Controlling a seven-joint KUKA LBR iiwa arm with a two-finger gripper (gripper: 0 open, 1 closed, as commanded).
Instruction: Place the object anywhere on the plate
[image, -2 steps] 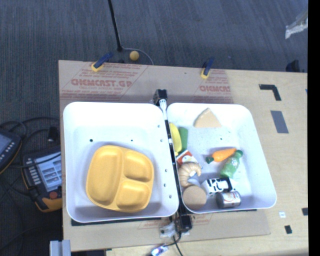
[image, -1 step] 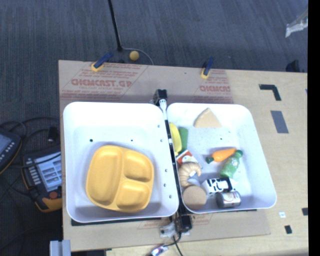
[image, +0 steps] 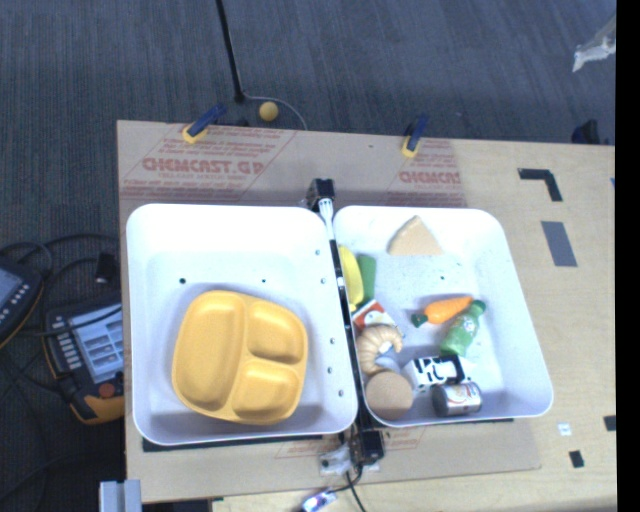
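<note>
Plate (image: 240, 355) sits bare, nothing picked yet; carrot (image: 443, 310) could be grabbed next. End effector state can't be told.

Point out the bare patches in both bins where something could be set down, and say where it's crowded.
Left bin: bare floor along its far edge and left wall, around the yellow plate, whose compartments are bare too. Right bin: bare along the right wall, and between the wedge and the carrot. Crowded: the near-left corner, around the egg and the can.

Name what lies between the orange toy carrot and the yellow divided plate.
In the camera view: a small red-and-white packet and the bins' adjoining walls separate carrot from plate.
</note>
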